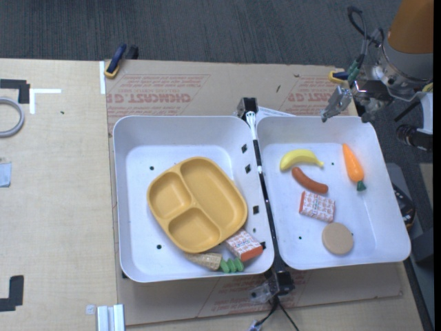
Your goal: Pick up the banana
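The yellow banana (301, 159) lies in the right bin (386, 205), near its far left part, curved with its ends pointing down. My gripper (350, 107) hangs over the far rim of that bin, up and to the right of the banana and well apart from it. Its fingers (335, 105) are spread open with nothing between them.
Just below the banana lies a red sausage (310, 180). An orange carrot (353, 164), a red-and-white box (317, 205) and a tan round disc (337, 239) share the bin. The left bin (131, 185) holds a yellow divided plate (198, 203) and small food items (234, 254).
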`<state>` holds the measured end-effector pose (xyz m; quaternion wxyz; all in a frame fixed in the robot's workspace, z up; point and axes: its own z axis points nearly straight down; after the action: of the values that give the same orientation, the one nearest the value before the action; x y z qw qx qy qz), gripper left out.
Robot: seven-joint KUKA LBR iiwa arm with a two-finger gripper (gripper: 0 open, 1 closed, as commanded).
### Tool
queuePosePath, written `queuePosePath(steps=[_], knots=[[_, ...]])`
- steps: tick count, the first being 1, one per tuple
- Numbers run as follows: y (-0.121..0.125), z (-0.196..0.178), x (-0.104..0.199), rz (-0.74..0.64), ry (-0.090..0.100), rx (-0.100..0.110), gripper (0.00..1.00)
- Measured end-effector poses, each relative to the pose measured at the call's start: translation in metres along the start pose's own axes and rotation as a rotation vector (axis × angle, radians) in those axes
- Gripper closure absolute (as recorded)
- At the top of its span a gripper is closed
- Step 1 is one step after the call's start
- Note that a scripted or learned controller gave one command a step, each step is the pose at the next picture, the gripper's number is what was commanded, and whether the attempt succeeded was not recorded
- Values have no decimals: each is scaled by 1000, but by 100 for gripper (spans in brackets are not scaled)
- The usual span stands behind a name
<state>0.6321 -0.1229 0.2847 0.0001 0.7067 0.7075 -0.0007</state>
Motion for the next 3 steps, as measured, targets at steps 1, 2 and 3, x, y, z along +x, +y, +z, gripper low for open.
queuePosePath(steps=[1,2,3], knots=[[6,180,2,-118,1,-6,0],[27,192,26,-186,0,-2,0],[24,184,25,-183,3,13,100]])
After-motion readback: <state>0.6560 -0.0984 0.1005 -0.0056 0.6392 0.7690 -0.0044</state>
